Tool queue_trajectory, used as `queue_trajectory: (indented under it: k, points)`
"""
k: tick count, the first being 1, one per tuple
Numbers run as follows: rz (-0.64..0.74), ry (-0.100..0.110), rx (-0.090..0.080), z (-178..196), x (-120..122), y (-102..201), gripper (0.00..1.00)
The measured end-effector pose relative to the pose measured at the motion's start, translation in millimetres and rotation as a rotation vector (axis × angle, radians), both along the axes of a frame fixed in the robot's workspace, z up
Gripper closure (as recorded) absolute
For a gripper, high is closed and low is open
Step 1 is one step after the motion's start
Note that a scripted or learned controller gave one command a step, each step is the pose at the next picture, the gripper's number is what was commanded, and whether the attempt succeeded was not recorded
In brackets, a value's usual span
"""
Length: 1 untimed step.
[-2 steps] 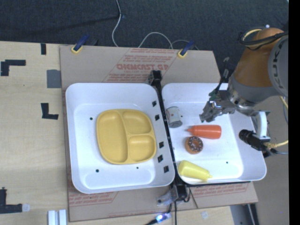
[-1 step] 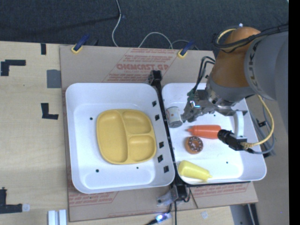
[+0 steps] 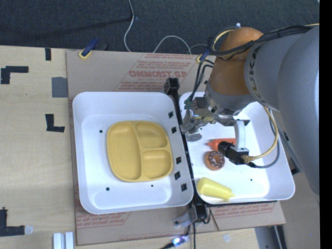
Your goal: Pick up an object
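The right bin (image 3: pixel 270 188) holds a brown donut-like piece (image 3: pixel 213 160), an orange carrot-like piece (image 3: pixel 222 143) and a yellow wedge (image 3: pixel 213 189). My gripper (image 3: pixel 192 130) hangs over the right bin's left side, close to the divider, up and left of the donut. Nothing shows between the gripper and the bin floor. The grey arm with its orange band (image 3: pixel 233 61) covers the bin's back part.
The left bin (image 3: pixel 88 113) holds a yellow divided tray (image 3: pixel 139 150). Black clips line the shared wall (image 3: pixel 179 139) between the bins. A cable (image 3: pixel 264 157) loops over the right bin. Cardboard lies under both bins.
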State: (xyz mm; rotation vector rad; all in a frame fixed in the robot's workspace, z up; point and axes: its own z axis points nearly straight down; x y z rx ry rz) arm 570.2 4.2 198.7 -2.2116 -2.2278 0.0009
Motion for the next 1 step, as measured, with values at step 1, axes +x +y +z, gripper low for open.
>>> queue_trajectory:
  k: [1]
  points:
    - [0.0, -0.001, 0.0, 10.3, -0.2, 45.8, 1.0]
